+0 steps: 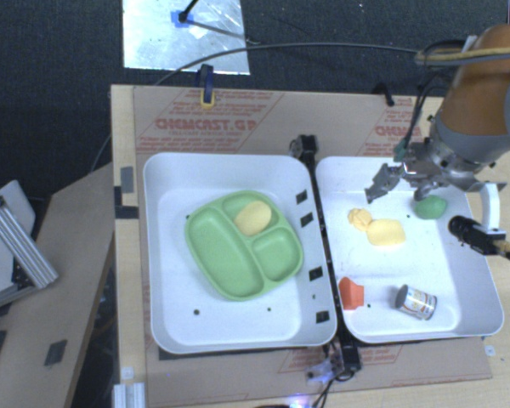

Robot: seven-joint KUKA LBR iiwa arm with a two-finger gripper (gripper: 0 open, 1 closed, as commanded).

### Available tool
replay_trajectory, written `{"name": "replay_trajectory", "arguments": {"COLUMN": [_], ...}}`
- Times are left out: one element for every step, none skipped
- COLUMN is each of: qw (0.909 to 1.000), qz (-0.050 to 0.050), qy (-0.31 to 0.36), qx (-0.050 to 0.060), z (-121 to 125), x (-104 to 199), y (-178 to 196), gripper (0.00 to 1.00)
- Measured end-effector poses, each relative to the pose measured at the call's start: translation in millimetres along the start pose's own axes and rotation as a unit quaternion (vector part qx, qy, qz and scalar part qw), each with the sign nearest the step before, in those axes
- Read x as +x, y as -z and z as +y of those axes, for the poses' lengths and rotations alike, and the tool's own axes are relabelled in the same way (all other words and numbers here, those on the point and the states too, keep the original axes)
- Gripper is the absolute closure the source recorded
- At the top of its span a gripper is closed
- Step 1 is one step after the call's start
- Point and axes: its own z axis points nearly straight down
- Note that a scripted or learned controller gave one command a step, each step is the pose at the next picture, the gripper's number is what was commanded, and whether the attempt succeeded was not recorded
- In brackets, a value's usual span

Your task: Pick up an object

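Dark carpet surrounds a bench lined with printed cardboard, on which two white bins sit side by side. Left bin (166, 253): a green divided tray (238, 249) with a yellow lump (254, 218) in its upper compartment. Right bin (472, 304): two yellow pieces (378, 228) near the middle, a green object (430, 206), an orange piece (351, 292) and a small can (416, 302) lying on its side. Gripper (382, 185): hovers over the right bin's upper part, fingers parted, nothing seen between them. The yellow pieces are judged the nearest candidates, just below the fingertips toward the camera.
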Motion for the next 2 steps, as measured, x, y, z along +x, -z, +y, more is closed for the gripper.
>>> {"name": "replay_trajectory", "arguments": {"qw": [1.0000,1.0000], "qz": [-0.001,0.000], "qy": [0.001,0.000], "qx": [-0.006,-0.004], "z": [2.2,3.8], "x": [0.1,4.0], "y": [6.8,-55.5], "gripper": [0.00,0.00]}}
